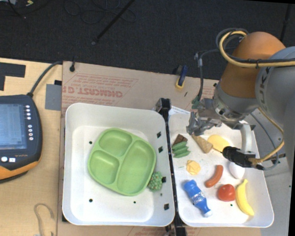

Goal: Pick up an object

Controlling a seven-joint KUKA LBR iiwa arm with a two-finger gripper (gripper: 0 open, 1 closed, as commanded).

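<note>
Nearby, cone point(202, 143) and lemon point(219, 143) beside claw point(198, 125)

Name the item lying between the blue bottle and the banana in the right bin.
The red tomato lies between the blue bottle and banana, seen in the camera view.

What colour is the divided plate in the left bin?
Light green. The plate shows best in the camera view, lying in the left bin.
</note>
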